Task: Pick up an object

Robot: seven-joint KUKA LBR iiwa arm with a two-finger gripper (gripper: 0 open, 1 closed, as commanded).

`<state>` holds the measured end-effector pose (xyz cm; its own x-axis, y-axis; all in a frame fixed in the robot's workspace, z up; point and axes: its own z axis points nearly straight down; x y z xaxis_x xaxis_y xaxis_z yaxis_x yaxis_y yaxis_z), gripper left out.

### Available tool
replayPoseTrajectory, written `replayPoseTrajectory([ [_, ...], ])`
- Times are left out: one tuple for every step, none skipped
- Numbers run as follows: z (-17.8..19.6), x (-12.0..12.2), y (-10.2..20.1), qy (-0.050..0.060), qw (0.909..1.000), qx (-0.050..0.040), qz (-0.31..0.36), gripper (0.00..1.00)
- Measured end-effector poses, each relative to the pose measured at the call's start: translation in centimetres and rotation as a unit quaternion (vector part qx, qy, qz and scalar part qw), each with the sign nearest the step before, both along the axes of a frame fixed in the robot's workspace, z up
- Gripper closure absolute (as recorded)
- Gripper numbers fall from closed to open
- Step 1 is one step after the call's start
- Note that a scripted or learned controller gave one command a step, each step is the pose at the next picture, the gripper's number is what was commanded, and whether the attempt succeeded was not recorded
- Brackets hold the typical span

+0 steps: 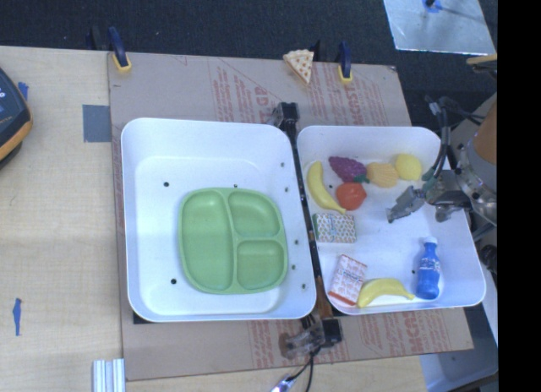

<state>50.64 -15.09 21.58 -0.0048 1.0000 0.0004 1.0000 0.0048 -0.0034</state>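
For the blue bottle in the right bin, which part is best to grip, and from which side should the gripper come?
Grip the blue bottle across its wide body, below the white cap, coming from above. It lies flat on the bin floor, cap toward the far side, so close the fingers across its width. The banana lies close on its left, so leave room there.

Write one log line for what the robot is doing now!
pincer: open, over right bin | holding: nothing | nearest: tomato | green tray: left bin

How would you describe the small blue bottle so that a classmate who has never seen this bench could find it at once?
Start at the right-hand shallow white bin and go to its near right corner. There the small blue plastic bottle lies just right of a curved yellow toy banana. It is the one blue item among the yellow, red and purple toy foods.
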Motion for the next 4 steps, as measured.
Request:
replayPoseTrajectory([
  [-12.0,5.4,4.6,-0.004,1.0,-0.0011,0.0,0.0],
  [-2.2,15.1,6.0,-0.002,1.0,-0.0006,0.0,0.0],
  [-12.5,14.9,5.4,0.001,1.0,-0.0007,0.0,0.0],
  [-12.3,15.0,0.6,-0.001,1.0,-0.0007,-0.001,0.0],
])
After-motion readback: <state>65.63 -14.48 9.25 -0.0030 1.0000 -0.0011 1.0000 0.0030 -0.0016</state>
